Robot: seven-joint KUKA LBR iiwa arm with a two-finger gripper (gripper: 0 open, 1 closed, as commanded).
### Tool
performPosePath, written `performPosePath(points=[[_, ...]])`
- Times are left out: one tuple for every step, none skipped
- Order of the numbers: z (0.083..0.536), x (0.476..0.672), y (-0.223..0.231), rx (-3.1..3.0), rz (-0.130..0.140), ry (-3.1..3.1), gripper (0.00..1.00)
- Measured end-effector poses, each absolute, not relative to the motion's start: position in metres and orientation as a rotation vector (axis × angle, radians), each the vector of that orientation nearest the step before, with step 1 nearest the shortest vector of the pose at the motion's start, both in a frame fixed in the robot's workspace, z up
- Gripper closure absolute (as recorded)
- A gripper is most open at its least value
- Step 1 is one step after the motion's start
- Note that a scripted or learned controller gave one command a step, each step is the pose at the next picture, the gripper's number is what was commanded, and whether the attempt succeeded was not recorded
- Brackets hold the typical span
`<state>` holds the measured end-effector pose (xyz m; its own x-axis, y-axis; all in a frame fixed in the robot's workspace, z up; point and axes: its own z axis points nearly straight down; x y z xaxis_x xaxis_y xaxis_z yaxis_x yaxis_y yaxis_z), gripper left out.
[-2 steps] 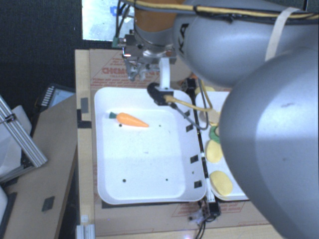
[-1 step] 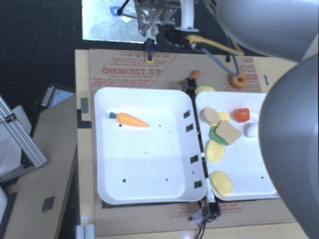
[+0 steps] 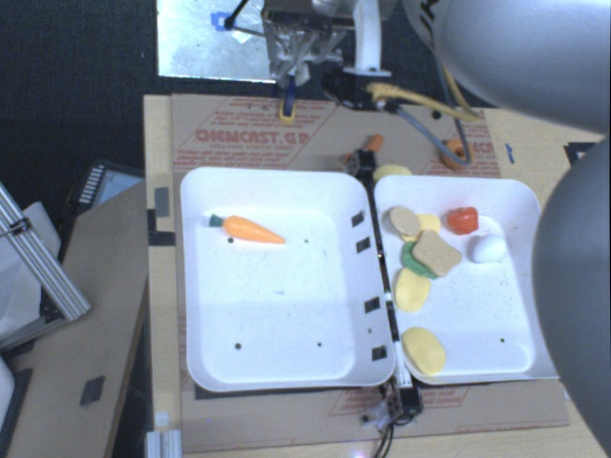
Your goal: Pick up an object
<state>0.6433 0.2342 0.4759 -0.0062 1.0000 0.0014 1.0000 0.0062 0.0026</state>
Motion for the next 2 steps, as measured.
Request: performPosePath(points=[[0.269,0.643,0.234,2.226,-0.022,2.227,1.0],[0.265,0.67,0.234,2.218,0.005,2.222,1.0]])
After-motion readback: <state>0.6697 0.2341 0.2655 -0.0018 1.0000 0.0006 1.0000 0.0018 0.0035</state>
